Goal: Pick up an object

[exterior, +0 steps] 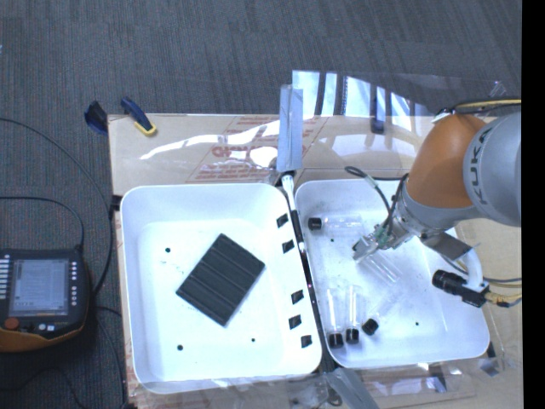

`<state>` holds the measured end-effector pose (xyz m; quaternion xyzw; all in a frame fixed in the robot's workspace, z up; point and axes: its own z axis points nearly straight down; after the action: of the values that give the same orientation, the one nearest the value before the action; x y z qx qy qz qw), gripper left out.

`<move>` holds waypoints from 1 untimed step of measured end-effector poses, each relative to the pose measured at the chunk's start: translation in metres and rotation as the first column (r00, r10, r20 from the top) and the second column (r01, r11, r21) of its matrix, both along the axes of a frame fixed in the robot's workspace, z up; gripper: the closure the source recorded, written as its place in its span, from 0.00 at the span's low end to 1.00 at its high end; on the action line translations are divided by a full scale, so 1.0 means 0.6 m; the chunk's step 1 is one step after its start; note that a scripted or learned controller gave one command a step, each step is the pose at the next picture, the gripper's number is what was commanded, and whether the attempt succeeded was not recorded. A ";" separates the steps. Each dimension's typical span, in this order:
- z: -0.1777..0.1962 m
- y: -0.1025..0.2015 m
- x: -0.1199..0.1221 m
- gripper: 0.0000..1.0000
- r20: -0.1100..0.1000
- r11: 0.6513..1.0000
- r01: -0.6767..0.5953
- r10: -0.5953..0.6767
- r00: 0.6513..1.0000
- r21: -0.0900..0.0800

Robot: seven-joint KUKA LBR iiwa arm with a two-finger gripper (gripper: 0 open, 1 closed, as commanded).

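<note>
In the left bin (145, 220) a black ribbed rectangular pad (221, 279) lies flat, turned at an angle. The right bin (460, 335) holds several clear tubes with black caps: one near the far left corner (328, 223), two side by side at the front (343, 315), and one slanted beside them (375, 316). My gripper (372, 244) hangs low over the middle of the right bin, just above another clear tube (385, 267). Nothing can be seen held in it.
A divider with black clips (294, 271) separates the two bins. The grey arm with its orange band (447, 164) covers the right bin's far right side, and a black cable plug (451, 283) sticks out below it. A teach pendant (38, 292) lies left of the bench.
</note>
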<state>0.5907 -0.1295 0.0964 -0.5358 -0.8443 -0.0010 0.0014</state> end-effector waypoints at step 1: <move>0.000 0.000 0.000 0.00 0.000 1.000 0.000 0.000 1.000 0.000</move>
<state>0.5907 -0.1293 0.0964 -0.5359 -0.8443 -0.0009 0.0014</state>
